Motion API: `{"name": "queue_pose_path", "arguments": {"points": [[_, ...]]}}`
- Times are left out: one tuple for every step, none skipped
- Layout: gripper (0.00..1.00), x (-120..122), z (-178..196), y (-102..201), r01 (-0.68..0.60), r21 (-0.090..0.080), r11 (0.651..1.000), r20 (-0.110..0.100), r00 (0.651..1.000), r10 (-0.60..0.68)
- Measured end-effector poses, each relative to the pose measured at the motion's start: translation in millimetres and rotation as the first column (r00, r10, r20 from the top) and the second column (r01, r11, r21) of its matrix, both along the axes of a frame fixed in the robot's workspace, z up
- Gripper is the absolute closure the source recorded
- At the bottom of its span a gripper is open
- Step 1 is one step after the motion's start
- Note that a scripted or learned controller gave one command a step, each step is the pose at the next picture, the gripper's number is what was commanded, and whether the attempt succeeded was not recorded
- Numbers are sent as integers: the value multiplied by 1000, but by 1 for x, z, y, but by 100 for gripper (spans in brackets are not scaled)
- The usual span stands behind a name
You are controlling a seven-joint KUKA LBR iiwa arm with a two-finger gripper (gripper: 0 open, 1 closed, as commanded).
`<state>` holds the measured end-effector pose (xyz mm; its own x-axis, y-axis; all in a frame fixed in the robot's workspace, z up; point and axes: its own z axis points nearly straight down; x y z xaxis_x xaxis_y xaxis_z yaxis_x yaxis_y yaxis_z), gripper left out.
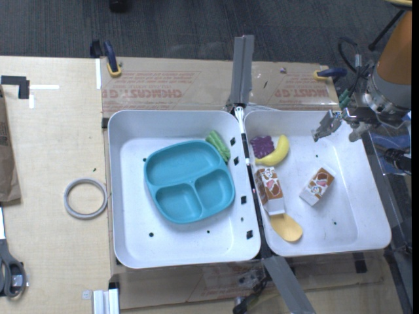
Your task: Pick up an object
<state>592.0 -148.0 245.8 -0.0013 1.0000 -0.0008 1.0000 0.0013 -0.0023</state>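
In the right bin [357, 237] lie a yellow banana [279, 150], a bunch of purple grapes [261, 145], a brown and white carton [270, 189], a smaller carton [317, 186] and a yellow-orange piece [287, 227]. My gripper [339, 126] hangs over the bin's far right corner, its two fingers spread open with nothing between them. It is well right of the banana and above the small carton.
The left bin [124, 241] holds a blue sectioned plate [188, 182] with a green item [218, 145] at its far edge. A metal divider post [243, 70] stands between the bins. A tape ring [86, 197] and scissors [10, 275] lie on the bench at left.
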Motion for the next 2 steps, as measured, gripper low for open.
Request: {"name": "queue_pose_path", "arguments": {"points": [[0,15,-96,41,348,0,937,-2,937,-348],[0,67,-54,71,-19,-1,1000,3,1000,19]]}}
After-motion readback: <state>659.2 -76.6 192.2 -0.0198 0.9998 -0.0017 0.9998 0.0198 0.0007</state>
